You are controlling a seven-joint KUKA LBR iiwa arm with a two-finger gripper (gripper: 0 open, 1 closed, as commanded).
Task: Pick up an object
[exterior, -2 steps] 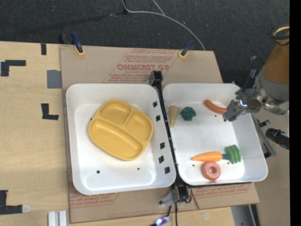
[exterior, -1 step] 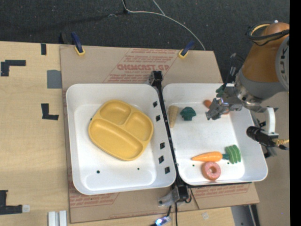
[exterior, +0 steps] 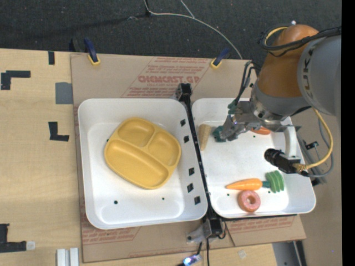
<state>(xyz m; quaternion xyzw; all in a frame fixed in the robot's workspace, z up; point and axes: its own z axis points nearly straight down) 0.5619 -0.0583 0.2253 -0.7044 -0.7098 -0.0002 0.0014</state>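
A yellow divided plate (exterior: 143,152) is lying in the left bin (exterior: 89,115), its long axis running from upper left to lower right. A black divider (exterior: 192,148) is running between the two bins. Just right of it, in the right bin (exterior: 302,201), a pale cone-shaped thing (exterior: 204,136) is resting against the bin's left side, its narrow end pointing down. The gripper (exterior: 226,131) is hovering right beside that cone, over a small teal object (exterior: 220,133); whether it is open, closed or gripping anything is impossible to tell. Something orange (exterior: 260,130) is peeking out under the wrist. Nearer the front of the bin, a toy carrot (exterior: 245,185) is lying with its long axis left to right, tip pointing left and green leaves (exterior: 274,181) to the right. A pink doughnut (exterior: 249,201) is sitting just below the carrot, nearly touching it. A black cylinder (exterior: 275,158) on the arm is hanging above the leaves.
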